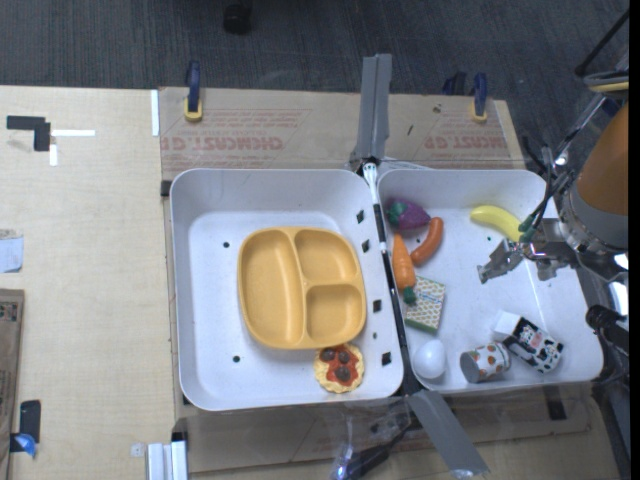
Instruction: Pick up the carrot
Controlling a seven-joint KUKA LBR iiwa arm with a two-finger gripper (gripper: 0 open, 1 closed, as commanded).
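Your gripper [497, 266] hangs over the right bin [560, 193], near its right wall, with its 2 fingers spread apart and nothing between them. It points toward the bin's middle.

The carrot [402, 260] lies well apart from it, tight against the bin's left wall, where the 2 bins meet. It is a short orange cone with a green top at its near end, smooth and plastic-looking. Its far end touches a reddish sausage [428, 240], and a purple and green toy vegetable [408, 213] sits just beyond. A green patterned sponge [424, 303] lies just beside the carrot's near end.

The likely trouble is crowding. With the carrot pressed to the wall, 1 finger may strike the rim or find no room to slip behind it. A slick, tapering body may squirt out as the fingers close. The sausage is a similar colour and shape, so a slightly off approach could close on that instead.

A yellow banana [496, 221] rests near the gripper, toward the far wall. Along the near wall sit a white egg [430, 358], a small printed can [485, 362] and a black and white carton [528, 343].

The left bin [200, 268] carries a yellow 3-section plate [300, 286] and a small pizza [339, 368] at its near edge.
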